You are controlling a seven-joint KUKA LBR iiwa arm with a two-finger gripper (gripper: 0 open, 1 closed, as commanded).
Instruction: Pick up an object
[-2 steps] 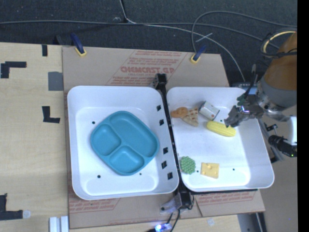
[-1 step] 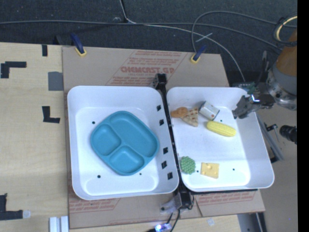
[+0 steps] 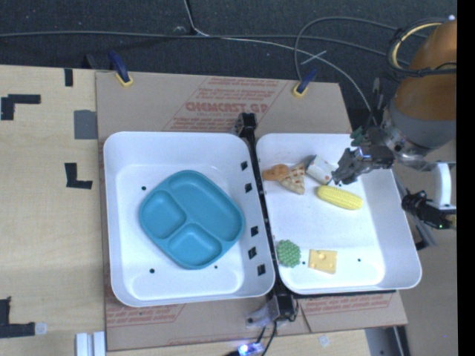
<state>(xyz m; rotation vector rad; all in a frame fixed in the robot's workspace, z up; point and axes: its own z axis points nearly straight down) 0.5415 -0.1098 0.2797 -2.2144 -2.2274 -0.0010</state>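
Note:
The right bin (image 3: 386,221) holds a yellow corn cob (image 3: 340,197), a tan bread-like piece (image 3: 286,176), a small white and grey block (image 3: 320,170), a green round broccoli-like piece (image 3: 289,254) and a yellow cheese wedge (image 3: 323,261). My gripper (image 3: 347,170) hangs over the right bin's upper right part, just above the corn cob and beside the white block. Its dark fingers point down and left. I see nothing held between them.
The left bin (image 3: 122,162) holds a blue divided plate (image 3: 191,219). A black divider with clips (image 3: 256,199) runs between the bins. Cables (image 3: 326,43) loop above the right bin. The arm's body (image 3: 427,110) stands at the right edge.

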